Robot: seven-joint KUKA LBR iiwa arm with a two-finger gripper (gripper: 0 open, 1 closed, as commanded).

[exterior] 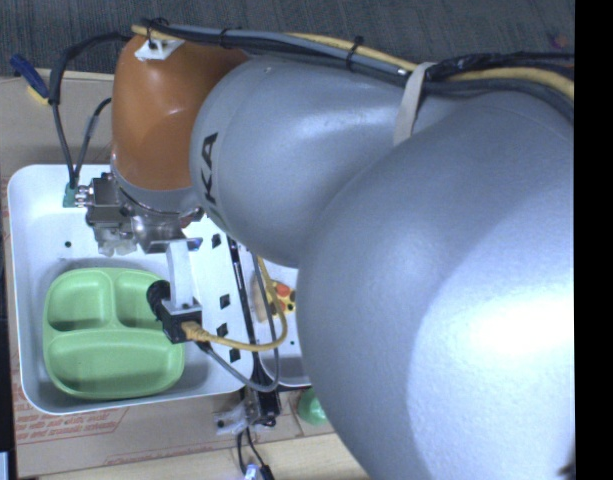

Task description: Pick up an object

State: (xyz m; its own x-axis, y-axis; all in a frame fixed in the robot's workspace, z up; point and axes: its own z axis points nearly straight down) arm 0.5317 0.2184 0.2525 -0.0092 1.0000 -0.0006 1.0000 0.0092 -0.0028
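The gripper hung low by the white bin's far edge, open or closed I could not tell, the green divided tray lay in its near-left corner, and the reach seemed in hand, next needing a descent onto the tray's rim.

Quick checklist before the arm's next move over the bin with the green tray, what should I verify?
1. Target in sight: green divided tray lies flat in the left bin: ok.
2. Gripper is over that bin, near the tray's far edge: ok.
3. Anything held: cannot tell.
4. Tray sits apart from the bin's far wall: ok.
5. Right bin contents: the arm hides most of it and a small green thing peeks out below: cannot tell.
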